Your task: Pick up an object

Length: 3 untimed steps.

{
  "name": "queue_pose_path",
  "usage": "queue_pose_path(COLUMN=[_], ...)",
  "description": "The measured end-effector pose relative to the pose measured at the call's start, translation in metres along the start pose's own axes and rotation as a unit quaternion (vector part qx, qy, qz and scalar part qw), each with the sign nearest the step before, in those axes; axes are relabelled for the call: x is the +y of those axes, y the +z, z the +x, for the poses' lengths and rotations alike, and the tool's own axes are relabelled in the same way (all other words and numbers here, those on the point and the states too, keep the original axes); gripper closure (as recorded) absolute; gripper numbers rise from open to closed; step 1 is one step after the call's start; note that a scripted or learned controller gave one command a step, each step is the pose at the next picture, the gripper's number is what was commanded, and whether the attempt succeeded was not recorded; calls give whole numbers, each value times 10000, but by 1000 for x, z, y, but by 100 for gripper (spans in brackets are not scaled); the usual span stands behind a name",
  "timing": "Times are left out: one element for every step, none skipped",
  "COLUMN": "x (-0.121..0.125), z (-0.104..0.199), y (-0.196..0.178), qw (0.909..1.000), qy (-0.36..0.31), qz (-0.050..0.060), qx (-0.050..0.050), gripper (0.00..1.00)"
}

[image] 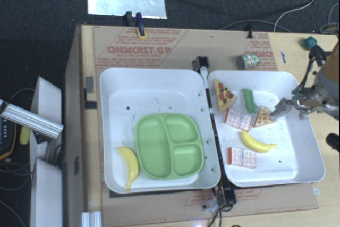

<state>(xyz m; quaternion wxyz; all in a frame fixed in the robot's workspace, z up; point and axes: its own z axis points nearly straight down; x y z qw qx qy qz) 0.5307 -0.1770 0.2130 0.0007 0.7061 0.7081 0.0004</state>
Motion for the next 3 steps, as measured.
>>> queue_pose_path(x=[-8,-7,24], z=[50,50,144], y=[125,114,28], qw=[10000,10000,10000], qy=[0,2,-7], qz=[12,-4,-9], qx=[6,3,8], gripper=[0,100,100])
